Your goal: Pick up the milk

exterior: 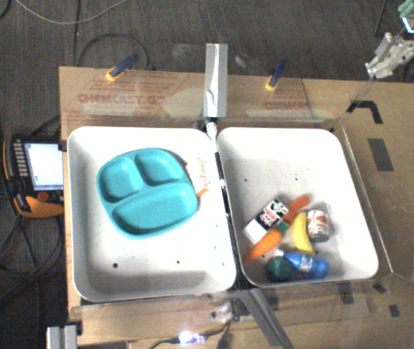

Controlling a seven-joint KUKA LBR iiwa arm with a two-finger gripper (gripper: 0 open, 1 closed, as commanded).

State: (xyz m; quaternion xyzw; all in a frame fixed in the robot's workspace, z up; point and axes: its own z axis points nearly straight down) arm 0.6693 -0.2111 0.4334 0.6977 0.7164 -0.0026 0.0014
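The milk is a small white carton with a black-and-white cow print. It lies on its side in the right bin, at the left end of a cluster near the front. An orange carrot touches its front side. My gripper shows as a pale grey shape at the top right, beyond the bench's far corner. It is far from the milk and well above the bins.
Packed beside the milk are a banana, a red-and-white can, a blue bottle and a dark green item. The left bin holds a teal divided plate and an orange-and-white packet.
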